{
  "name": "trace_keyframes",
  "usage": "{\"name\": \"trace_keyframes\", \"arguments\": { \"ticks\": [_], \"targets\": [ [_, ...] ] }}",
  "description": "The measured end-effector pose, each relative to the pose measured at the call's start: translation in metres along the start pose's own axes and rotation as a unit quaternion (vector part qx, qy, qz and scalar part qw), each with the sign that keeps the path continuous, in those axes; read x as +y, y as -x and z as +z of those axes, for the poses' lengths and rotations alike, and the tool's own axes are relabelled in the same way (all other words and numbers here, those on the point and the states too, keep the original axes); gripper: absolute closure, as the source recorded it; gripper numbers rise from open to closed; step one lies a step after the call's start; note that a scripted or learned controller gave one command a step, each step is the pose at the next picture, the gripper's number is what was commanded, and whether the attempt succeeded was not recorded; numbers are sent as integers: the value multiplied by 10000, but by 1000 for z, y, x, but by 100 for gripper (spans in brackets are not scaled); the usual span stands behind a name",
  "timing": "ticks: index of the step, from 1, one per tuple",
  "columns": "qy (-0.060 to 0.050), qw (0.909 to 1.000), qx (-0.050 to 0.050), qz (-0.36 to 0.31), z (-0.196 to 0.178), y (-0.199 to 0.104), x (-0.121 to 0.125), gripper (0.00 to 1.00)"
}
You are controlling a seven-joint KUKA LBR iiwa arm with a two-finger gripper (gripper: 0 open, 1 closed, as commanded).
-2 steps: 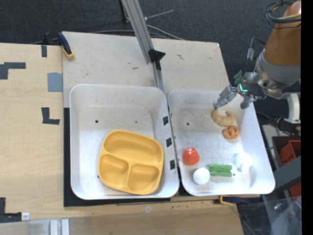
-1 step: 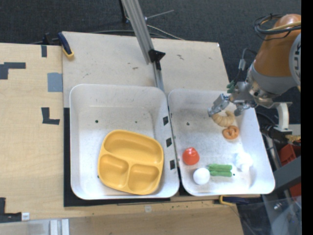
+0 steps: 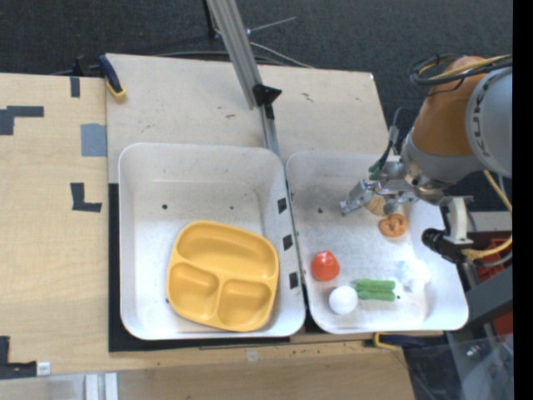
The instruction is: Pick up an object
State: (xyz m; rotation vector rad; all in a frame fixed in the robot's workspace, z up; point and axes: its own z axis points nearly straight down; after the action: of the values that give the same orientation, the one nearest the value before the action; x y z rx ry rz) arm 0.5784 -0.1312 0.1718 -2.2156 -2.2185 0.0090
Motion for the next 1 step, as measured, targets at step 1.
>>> {"name": "trace_keyframes", "arguments": {
  "ticks": [1],
  "targets": [
    [0,10000,-1,0,63,3,3,0]
  ]
}}
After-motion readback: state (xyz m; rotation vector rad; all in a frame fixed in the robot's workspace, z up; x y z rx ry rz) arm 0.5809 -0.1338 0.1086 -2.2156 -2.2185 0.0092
